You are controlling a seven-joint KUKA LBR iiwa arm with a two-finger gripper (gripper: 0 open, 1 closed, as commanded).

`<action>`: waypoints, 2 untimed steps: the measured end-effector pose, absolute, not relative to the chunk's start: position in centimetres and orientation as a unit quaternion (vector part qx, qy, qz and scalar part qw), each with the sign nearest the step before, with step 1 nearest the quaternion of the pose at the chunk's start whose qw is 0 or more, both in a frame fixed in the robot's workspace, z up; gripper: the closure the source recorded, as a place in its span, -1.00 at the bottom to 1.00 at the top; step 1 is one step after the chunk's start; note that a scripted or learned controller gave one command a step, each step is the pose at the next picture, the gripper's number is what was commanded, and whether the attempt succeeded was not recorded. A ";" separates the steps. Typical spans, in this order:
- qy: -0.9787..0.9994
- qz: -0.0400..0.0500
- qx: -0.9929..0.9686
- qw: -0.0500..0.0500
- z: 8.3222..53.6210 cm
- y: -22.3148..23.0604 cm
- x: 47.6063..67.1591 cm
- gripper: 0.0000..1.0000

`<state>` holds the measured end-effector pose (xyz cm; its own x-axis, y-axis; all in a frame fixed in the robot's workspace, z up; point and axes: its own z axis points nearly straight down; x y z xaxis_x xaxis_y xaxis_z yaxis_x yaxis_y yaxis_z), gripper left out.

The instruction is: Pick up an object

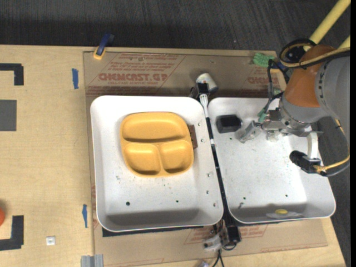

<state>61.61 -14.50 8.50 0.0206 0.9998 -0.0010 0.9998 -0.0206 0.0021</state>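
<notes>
Arm [328,88] highest, nearest camera, reaching over right bin [261,171]. Gripper [251,130] low beside small black block [227,122], apparently lining up grasp; open or clenched: cannot tell. Yellow divided tray [157,143] sits in left bin [105,166], well apart.

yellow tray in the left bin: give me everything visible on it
The yellow tray looks like smooth moulded plastic with rounded corners and three compartments: one long one across its far side and two smaller ones side by side nearer the camera. It lies flat and open side up on the floor of the left bin, toward the bin's far side. Nothing is in it.
</notes>
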 end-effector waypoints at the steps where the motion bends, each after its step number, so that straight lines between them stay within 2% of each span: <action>1: 0.705 -0.012 0.709 -0.008 8.3 -10.6 64.7 -1.00; 2: 0.706 -0.008 0.708 -0.009 9.4 -10.3 64.9 1.00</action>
